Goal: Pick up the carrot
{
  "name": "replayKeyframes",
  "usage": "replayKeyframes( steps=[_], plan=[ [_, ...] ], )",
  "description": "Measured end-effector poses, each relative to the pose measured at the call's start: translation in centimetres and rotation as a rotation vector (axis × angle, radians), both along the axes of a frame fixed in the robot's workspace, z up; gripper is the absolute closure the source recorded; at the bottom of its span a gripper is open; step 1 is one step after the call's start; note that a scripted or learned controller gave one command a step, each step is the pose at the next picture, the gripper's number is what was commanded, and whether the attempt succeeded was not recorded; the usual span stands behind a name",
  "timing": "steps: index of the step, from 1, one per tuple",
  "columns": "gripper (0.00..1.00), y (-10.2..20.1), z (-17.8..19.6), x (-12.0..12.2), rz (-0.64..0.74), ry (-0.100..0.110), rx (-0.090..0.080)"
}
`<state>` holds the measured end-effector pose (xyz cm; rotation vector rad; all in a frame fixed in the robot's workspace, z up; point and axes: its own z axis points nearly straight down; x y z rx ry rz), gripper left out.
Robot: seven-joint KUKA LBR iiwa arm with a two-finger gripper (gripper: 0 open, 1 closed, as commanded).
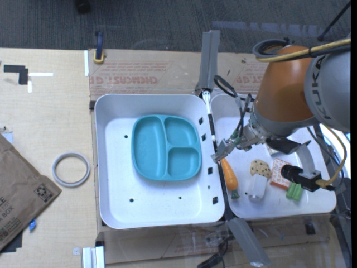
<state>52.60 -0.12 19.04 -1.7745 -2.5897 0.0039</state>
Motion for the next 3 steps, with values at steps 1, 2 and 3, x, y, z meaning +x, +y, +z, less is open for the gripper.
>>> replayKeyframes(
  steps=[1, 2, 3],
  plan=[
    [1.00, -0.2, 0.9, 0.1, -0.007, 0.000, -0.001],
    [1.00, -1.3, 0.1, -3.9, 0.407, -0.001, 0.002],
    [1.00, -9.0, 0.1, -4.8, 0.800, -0.004, 0.002]
  ],
)
